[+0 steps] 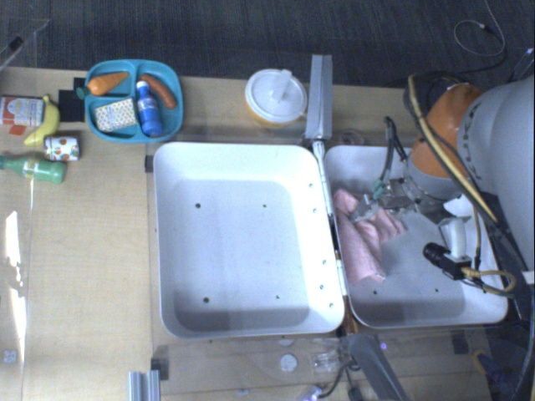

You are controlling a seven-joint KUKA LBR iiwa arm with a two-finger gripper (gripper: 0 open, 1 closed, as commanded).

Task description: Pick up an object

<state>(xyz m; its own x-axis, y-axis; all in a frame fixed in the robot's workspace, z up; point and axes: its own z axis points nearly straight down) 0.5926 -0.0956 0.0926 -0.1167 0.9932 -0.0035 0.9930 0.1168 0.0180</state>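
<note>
A pink, soft, cloth-like object [364,239] lies along the left side of the right white bin [418,295], stretching from its upper left towards the middle. My gripper [378,203] reaches in from the right and is down at the upper end of the pink object, touching or just above it. The grey arm with its orange band [447,124] rises over the bin's upper right corner and hides that part of the bin.
The left white bin [242,249] sits beside the right one. Behind the bins stand a blue divided plate [171,86] with toy food and a white lidded cup [276,97]. A banana [43,122], a small can [62,148] and a green bottle [35,169] lie at the far left.
</note>
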